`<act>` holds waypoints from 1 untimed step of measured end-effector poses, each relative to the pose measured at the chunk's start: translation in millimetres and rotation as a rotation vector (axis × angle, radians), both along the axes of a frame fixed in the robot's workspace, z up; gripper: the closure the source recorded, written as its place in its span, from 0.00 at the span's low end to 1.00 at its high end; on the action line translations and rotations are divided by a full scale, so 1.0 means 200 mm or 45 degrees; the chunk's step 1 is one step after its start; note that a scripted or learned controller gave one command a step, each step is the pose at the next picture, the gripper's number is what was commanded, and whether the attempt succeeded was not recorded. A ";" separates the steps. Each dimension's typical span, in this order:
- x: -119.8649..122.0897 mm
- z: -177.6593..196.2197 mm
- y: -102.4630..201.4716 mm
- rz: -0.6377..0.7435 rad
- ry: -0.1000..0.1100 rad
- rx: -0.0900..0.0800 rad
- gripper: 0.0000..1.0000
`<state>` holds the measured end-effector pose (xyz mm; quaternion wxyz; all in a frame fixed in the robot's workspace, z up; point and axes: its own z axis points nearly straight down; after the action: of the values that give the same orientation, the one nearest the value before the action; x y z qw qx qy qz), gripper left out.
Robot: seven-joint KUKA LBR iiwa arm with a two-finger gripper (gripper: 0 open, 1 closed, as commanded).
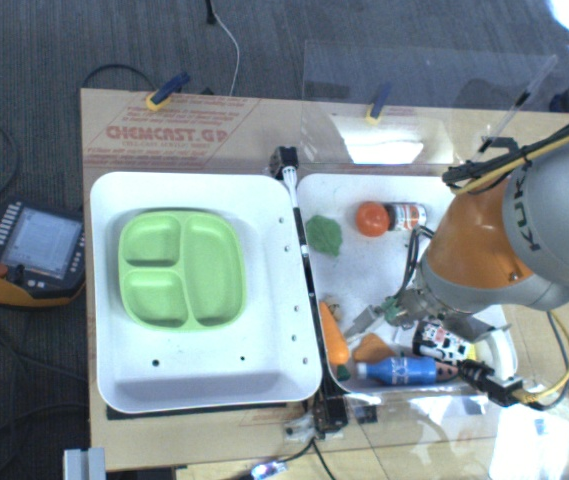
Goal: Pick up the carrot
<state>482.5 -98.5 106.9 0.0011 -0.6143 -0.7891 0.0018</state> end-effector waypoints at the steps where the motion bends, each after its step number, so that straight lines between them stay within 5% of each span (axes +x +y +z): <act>1: 0.02 -0.08 -0.04 -0.098 -0.005 0.009 0.00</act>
<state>485.6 -106.7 90.5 0.0019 -0.6441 -0.7649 -0.0023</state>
